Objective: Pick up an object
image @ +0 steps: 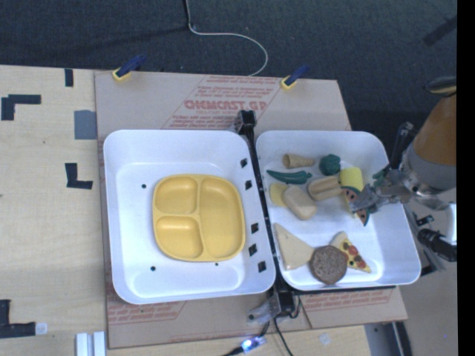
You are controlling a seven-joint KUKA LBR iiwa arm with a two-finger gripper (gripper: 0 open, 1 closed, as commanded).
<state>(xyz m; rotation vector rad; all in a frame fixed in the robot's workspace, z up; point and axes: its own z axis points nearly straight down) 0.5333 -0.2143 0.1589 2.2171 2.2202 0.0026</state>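
Pincer point(361, 206) low in right bin point(386, 251), beside yellow toy point(350, 177)

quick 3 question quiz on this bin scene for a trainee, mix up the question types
1. True or false: the yellow divided plate lies in the left bin.
2. Which sits nearest the right bin's front edge? A) brown round patty B) green pepper C) cone
3. Fill in: the gripper is over the ___ bin.

Key: 1 true; 2 A; 3 right
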